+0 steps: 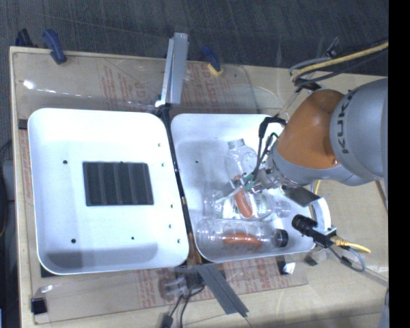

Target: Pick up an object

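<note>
1. A clear plastic bottle with orange contents (236, 238) lies low in the right white bin (198, 149).
2. My gripper (254, 181) hovers above clear plastic clutter; open or closed, I cannot tell.
3. The left white bin (55, 142) holds a dark ribbed rectangle (117, 183).

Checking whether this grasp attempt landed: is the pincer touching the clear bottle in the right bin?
Cannot tell. In the camera view the pincer sits over the clear bottle, but clutter and glare hide any contact or gap.
</note>
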Controlling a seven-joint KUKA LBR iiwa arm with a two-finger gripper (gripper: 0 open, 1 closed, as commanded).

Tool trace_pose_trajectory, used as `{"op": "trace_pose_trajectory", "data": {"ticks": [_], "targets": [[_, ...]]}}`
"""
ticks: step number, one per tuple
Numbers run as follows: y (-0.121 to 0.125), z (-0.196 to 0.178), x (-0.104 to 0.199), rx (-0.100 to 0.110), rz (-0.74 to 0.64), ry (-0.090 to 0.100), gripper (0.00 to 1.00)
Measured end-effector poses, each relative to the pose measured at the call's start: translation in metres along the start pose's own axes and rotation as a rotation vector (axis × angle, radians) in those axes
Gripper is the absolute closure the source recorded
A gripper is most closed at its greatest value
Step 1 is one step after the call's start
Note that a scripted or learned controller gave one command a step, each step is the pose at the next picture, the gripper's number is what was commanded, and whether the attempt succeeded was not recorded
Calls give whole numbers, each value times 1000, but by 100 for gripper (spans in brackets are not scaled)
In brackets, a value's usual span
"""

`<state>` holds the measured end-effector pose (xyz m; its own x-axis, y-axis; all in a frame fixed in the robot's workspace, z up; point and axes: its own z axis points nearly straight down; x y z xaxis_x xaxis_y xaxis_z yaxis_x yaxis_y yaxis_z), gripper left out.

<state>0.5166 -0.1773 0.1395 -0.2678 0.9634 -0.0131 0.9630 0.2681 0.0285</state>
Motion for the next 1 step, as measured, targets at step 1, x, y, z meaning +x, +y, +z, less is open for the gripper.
{"op": "trace_pose_trajectory", "data": {"ticks": [1], "targets": [[4, -6, 30, 30, -14, 14, 0]]}}
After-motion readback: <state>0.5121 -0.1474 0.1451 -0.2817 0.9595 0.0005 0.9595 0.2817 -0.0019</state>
